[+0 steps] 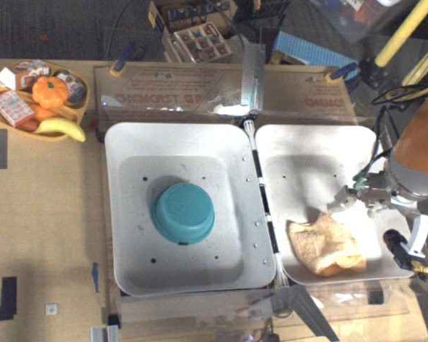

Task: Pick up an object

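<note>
**Arm over the right bin, tan cloth lying below it**

I'm looking down on both bins now. The task's thing in the right bin (299, 155) is showing as a crumpled tan cloth (326, 245), sandy and speckled, with a more orange fold along its lower edge. It's lying bunched up on the bin floor near the front wall, toward the bin's front left.

The arm (417, 152) is reaching in from the right, grey with its orange band showing at the frame edge. The gripper (346, 197) is sitting just above and to the right of the cloth, close to its upper edge. I can't tell whether the fingers are apart or together; that part is blurring into the white bin.

In the left bin (128, 148) I'm seeing a teal bowl (184, 212) lying upside down, round, roughly in the middle of the floor.

The table (43, 212) is showing pale wood. At its far left corner a yellow dish (3, 112) is holding toy food: an orange pumpkin (50, 92), a banana (60, 127) and small boxes. Behind the bins, flattened cardboard (171, 91) is standing along the back edge with blue clamps, and beyond it is dark floor with crates and cables.
</note>
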{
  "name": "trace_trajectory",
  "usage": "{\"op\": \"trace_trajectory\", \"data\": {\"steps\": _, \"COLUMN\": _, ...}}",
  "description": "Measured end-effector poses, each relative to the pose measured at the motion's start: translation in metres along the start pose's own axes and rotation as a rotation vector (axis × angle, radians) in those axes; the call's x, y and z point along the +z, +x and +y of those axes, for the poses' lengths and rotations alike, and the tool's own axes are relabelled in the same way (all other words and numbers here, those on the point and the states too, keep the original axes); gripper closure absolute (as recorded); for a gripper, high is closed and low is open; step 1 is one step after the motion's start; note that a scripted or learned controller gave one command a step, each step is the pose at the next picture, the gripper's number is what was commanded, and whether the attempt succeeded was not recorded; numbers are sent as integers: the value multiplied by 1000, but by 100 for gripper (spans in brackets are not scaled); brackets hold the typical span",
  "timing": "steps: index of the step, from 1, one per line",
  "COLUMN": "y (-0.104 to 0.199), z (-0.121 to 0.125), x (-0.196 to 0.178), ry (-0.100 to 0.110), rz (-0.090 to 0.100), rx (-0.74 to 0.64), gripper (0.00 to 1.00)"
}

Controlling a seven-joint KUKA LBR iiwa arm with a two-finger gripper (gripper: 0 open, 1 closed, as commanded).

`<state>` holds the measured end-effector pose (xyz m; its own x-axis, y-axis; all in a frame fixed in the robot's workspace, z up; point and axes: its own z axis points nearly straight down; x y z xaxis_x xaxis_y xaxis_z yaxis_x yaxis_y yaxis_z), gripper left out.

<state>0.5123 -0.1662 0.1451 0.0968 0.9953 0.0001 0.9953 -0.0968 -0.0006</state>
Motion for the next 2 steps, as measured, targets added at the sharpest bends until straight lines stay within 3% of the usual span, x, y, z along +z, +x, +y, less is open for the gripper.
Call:
{"op": "trace_trajectory", "data": {"steps": 1, "y": -9, "z": -32, "x": -49, "ry": -2, "rz": -1, "rx": 50, "gripper": 0}}
{"op": "trace_trajectory", "data": {"steps": 2, "y": 44, "z": -13, "x": 56, "ry": -13, "rz": -2, "rx": -45, "gripper": 0}}
